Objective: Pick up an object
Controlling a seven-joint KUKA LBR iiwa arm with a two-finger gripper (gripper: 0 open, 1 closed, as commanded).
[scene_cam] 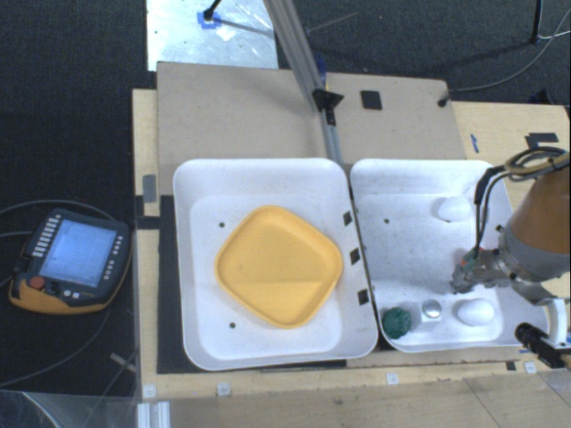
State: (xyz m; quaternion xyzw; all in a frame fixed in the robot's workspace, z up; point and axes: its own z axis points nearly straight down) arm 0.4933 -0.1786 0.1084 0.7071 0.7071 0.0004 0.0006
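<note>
Right bin (401,230), white egg (474,311) just below tool (466,279)

The grey arm with its orange band (542,230) is cut off by the right edge. Its tool (467,275) is too small and dark to tell how the fingers stand. The arm covers the right white bin's (401,230) far right side. The tabletop's (357,377) right end runs out of view.
</note>
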